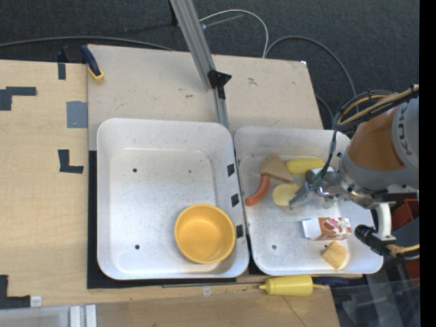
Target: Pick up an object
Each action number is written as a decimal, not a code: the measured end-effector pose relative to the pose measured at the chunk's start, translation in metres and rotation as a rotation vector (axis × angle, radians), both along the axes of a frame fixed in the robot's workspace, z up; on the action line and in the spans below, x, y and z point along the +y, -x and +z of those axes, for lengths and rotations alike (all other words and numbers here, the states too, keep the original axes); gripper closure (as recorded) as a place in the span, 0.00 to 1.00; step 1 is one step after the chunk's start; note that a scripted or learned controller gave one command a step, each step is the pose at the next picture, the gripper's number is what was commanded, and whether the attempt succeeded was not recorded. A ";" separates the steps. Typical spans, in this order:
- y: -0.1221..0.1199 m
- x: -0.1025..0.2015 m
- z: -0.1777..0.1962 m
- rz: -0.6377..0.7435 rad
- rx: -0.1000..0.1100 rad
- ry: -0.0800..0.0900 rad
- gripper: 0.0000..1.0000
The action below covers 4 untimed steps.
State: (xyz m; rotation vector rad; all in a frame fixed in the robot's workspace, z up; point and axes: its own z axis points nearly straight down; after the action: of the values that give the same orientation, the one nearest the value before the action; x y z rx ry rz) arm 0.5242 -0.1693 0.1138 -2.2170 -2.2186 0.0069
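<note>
Tool (pixel 300 197) hangs low in the right bin (pixel 293 257), right of frame centre, fingers apart beside the round yellow piece (pixel 282 195). Centre over it, then close.

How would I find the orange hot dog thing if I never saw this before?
Look at the right white bin, the one the grey arm reaches into. Along its left side, just below a tan wedge, lies the small sausage, slanted. It is the only long, thin, orange-red thing there; the neighbours beside it are yellow or tan.
</note>
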 end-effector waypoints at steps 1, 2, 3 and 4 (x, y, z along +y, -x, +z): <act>-0.001 0.001 0.012 0.002 -0.003 0.000 1.00; -0.009 -0.002 0.072 0.001 -0.010 0.002 1.00; -0.009 -0.001 0.095 0.001 -0.008 0.001 1.00; -0.025 0.049 0.106 0.006 -0.007 -0.001 1.00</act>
State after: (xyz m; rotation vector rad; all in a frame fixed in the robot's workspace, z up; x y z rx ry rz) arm 0.5488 -0.1208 0.2201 -2.2127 -2.2280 -0.0019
